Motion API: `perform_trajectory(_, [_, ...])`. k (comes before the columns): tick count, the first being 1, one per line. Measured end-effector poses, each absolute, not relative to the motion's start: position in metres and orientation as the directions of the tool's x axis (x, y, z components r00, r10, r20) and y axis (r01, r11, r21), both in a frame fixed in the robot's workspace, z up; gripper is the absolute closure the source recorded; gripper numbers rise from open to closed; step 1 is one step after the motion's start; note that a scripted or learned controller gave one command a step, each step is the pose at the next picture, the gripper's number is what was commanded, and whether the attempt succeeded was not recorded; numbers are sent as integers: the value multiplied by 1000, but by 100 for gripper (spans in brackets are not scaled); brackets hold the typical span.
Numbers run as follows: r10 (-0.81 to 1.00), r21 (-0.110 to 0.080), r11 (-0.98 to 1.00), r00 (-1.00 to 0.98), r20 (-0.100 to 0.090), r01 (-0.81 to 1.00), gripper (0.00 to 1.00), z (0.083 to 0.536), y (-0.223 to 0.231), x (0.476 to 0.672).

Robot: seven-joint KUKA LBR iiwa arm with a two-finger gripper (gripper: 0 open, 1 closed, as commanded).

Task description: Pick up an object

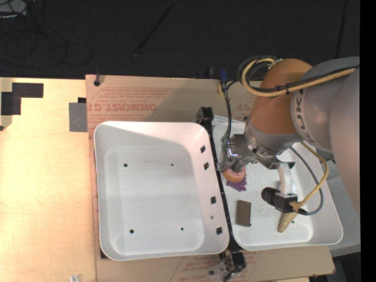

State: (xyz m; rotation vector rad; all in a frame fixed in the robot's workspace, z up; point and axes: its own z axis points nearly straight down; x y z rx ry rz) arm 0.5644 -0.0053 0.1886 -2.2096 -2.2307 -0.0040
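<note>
Nearest the front rim of the right bin (329, 235) lay a dark brown block (243, 212), flat and on its own. Behind it, a pink and purple object (235, 179) sat by the bin's left wall, just under the claw (235, 159). Whether the claw was open or closed could not be told.

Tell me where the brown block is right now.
In the camera view, the brown block lies in the right bin by its left wall, just below the gripper.
</note>
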Motion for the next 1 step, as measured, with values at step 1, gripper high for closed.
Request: perform_trajectory(1, [1000,3,3,-3,2,1000,100,266,16,549])
